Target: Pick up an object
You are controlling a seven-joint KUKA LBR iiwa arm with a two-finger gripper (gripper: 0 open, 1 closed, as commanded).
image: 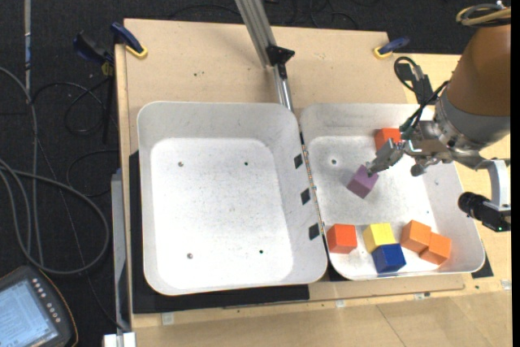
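While the arm [479, 85] reaches in over the right bin [325, 122], the jaws [379, 167] touch the purple block's [361, 181] top corner; can't tell if they're clamped on it. Block sits mid-bin, tilted. Orange, yellow, blue blocks along the near edge. No readable labels.

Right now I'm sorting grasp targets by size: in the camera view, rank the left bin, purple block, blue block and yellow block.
1. Left bin, by far the largest.
2. Purple block, blue block and yellow block: they look alike, so I can't rank them.
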